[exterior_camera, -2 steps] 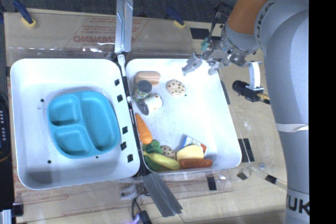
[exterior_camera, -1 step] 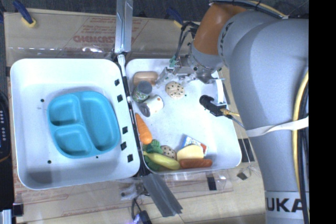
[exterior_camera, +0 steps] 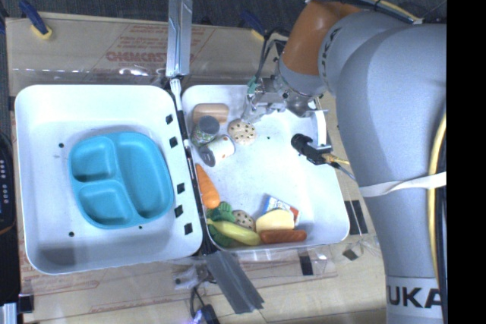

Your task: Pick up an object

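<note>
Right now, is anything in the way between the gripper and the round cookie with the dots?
Nothing visible blocks it. The gripper hangs just above and right of the cookie in the right bin. A can and a white cylinder sit close on the cookie's left, away from the gripper.

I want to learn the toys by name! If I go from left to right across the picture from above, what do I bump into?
Blue divided plate → carrot → cookie → gripper → the grey arm.
</note>
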Robot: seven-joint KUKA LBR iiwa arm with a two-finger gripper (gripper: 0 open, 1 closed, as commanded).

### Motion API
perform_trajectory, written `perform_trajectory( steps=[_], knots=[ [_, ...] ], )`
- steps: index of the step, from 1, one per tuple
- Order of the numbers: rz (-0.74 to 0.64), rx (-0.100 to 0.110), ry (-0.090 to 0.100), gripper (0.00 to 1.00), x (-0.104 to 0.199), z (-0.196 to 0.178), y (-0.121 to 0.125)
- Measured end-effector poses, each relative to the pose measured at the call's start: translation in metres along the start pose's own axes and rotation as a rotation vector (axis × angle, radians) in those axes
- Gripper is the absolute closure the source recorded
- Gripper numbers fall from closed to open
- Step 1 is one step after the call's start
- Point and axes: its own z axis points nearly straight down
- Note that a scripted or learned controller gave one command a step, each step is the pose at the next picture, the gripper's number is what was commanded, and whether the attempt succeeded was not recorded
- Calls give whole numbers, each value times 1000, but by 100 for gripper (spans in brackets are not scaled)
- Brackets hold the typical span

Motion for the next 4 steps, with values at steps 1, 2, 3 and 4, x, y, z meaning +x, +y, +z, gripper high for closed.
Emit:
perform_trajectory(
  steps=[1,2,3,4],
  knots=[
    [-1,1,0,0,0,0,0],
    [-574,5,3,0,5,-31,-3],
    [-435,-1,-2,0,20,-9,-30],
    [-206,11,4,0,-4,17,-4]
  ],
)
